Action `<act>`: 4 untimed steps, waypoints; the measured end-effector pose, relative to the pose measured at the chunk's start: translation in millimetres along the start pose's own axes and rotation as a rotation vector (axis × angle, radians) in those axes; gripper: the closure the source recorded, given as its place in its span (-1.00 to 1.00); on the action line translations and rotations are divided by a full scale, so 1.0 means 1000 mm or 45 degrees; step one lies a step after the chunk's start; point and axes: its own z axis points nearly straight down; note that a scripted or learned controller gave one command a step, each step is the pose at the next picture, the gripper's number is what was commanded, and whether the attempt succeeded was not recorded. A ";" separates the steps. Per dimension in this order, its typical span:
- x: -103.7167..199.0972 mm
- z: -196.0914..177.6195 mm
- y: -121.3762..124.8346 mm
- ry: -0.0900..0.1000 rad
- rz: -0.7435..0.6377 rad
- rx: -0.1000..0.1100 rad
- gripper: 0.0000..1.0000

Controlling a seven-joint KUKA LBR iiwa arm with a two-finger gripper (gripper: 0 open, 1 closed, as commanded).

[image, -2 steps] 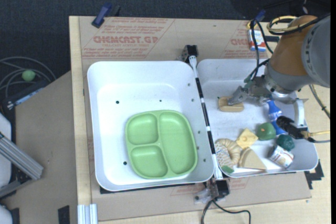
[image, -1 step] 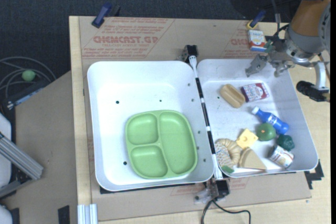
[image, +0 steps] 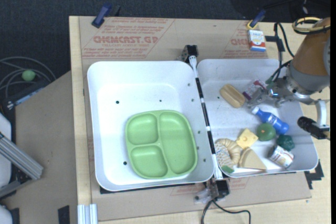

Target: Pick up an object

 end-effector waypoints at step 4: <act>0.012 -0.011 -0.110 -0.005 0.003 -0.011 1.00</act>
